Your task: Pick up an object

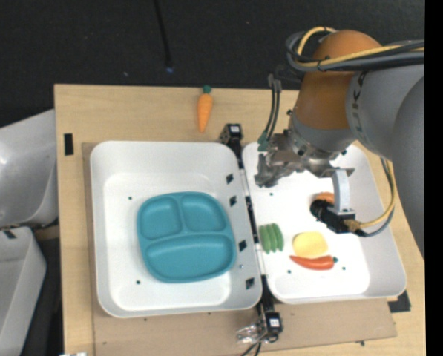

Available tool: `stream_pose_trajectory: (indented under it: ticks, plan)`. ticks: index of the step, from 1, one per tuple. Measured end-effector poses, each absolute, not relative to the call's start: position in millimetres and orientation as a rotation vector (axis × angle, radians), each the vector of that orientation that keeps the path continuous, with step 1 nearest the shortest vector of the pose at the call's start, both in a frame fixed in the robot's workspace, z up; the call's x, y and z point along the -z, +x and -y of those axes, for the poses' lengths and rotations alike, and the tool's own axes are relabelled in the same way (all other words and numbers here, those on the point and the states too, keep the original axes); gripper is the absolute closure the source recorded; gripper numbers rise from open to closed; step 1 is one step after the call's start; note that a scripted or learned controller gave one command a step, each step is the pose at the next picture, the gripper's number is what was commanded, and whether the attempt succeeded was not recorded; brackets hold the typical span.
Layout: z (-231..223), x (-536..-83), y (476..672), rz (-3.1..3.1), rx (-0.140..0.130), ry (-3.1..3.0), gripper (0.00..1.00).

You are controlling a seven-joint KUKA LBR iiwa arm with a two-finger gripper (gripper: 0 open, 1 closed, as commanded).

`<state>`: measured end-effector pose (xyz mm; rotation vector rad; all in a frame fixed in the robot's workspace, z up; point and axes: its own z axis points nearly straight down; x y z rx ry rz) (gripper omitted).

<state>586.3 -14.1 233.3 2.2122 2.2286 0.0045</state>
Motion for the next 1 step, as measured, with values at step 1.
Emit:
stream_pose_trajectory:
  ticks: [1]
  plan:
    - [-42.8,-242.6,607.8,-2.229,-0.005,2.212,1.0]
